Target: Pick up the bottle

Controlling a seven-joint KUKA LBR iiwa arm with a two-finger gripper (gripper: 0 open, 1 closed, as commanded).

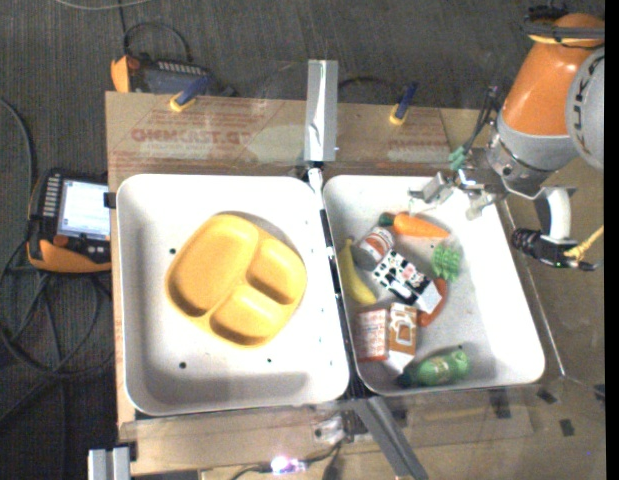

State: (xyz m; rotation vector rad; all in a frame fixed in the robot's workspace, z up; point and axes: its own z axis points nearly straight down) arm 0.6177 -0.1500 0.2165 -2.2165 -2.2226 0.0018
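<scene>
Two white bins sit side by side on the worktop [189,133], which is a flat brown board. The left bin [139,368] holds one thing: a yellow plate [237,278], smooth plastic, rounded, moulded into three compartments. The right bin [519,338] holds a huddle of small goods. One bottle [372,246], a stubby cylinder with a red band and a pale lid, lies at the upper left of the heap, just beside one curved yellow banana [355,278]. One carrot [419,225], orange with a green top, lies across the upper part of the bin. One black-and-white patterned box [403,277] is in the middle, and two small orange cartons [386,332] lie side by side below it. One green leafy toy [447,261] sits to the right, and one glossy green vegetable [436,368] lies at the lower edge.

The single claw [457,190] hangs in the upper right of the frame, above the bin's top rim near the carrot, its metal fingers spread apart with nothing between them.
</scene>
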